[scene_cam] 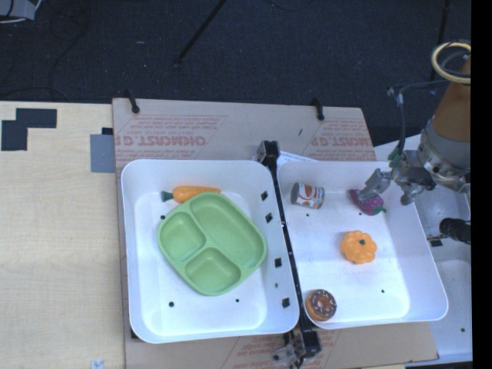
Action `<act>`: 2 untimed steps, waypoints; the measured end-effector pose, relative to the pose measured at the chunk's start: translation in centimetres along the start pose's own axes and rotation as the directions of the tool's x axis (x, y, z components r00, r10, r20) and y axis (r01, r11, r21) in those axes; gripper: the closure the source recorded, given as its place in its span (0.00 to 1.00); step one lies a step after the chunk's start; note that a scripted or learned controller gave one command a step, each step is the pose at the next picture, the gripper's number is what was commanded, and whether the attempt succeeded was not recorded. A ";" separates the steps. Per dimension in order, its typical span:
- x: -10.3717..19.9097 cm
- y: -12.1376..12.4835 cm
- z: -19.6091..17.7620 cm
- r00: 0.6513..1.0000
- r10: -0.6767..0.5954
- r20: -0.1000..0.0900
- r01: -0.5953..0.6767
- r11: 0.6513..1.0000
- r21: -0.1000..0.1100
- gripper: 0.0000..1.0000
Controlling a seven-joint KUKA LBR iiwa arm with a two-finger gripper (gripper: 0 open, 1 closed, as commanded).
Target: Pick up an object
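Observation:
The right bin holds a small red and white can lying on its side, a purple toy, an orange pumpkin-like toy and a chocolate donut at the front rim. My gripper hangs over the bin's far right corner, open, with nothing between its fingers. Its left fingertip stands just above and beside the purple toy; I cannot tell whether they touch.
The left bin carries a green divided plate and an orange carrot behind it. A black divider runs between the bins. The arm's grey body stands over the right bin's far right edge.

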State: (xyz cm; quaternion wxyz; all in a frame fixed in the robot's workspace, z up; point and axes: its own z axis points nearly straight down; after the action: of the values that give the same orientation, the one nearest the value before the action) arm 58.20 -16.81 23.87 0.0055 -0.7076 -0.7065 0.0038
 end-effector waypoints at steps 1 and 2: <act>0.0 0.2 -0.6 1.000 -0.002 0.002 0.002 1.000 -0.012 0.00; -0.5 -0.4 4.2 1.000 -0.001 0.001 0.001 1.000 -0.006 0.00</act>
State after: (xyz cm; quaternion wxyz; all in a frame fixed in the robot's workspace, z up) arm 57.71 -17.35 19.68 0.0033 -0.7073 -0.7069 0.0021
